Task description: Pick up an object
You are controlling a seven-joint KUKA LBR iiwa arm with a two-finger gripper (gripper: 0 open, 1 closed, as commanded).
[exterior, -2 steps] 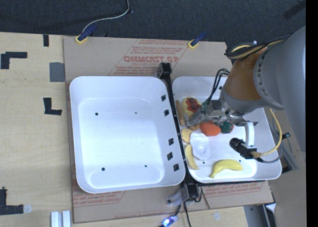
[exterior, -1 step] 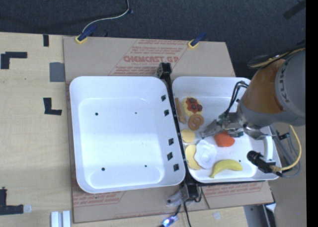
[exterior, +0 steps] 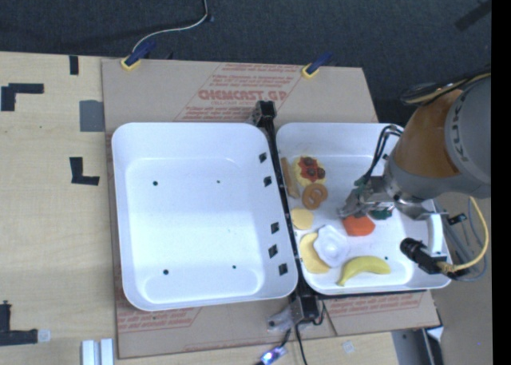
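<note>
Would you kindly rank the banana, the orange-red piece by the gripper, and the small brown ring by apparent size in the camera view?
1. Banana, clearly the largest.
2. Orange-red piece and brown ring: they look alike in size, and the gripper partly covers the orange-red piece, so I will not rank them.

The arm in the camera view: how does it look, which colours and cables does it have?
The arm is a thick, rounded grey body with a broad orange band above the wrist. Below the band sits a small dark metal gripper. A thin black cable loops from the wrist down to it. A yellow cable hangs by a black fitting lower down.
</note>
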